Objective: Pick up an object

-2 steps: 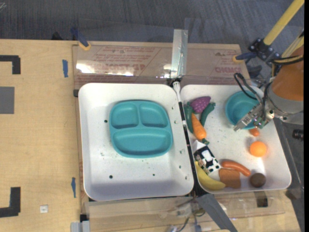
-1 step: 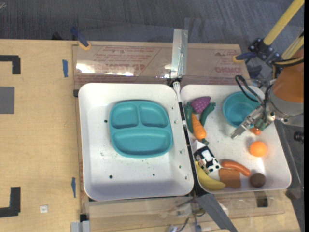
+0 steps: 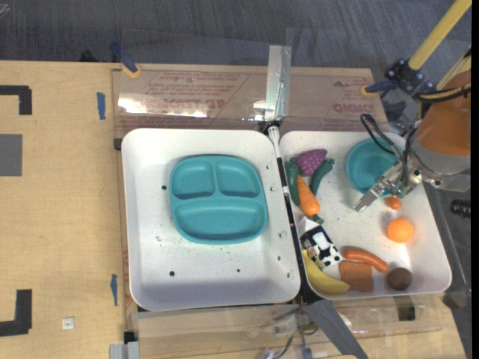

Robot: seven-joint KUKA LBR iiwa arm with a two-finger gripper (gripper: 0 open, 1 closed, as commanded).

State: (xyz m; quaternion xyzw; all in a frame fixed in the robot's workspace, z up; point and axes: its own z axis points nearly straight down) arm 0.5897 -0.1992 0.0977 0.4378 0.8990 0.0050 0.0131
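Note:
My gripper (image 3: 379, 195) hangs low over the right bin (image 3: 434, 234), just below the teal bowl (image 3: 368, 164). It looks open, with nothing between its fingers. A small red-orange piece (image 3: 393, 203) lies on the bin floor right beside it. An orange ball (image 3: 400, 230) sits a little nearer the front. Along the bin's left side lie purple grapes (image 3: 311, 159), a carrot (image 3: 307, 197), a black-and-white cow toy (image 3: 322, 249) and a banana (image 3: 325, 279). At the front lie a sausage (image 3: 365, 257) and a brown ball (image 3: 400, 278).
The left bin (image 3: 142, 223) holds a teal divided plate (image 3: 218, 199). A raised divider (image 3: 287, 223) separates the two bins. The arm's orange band (image 3: 449, 126) and cables stand over the right bin's far right corner.

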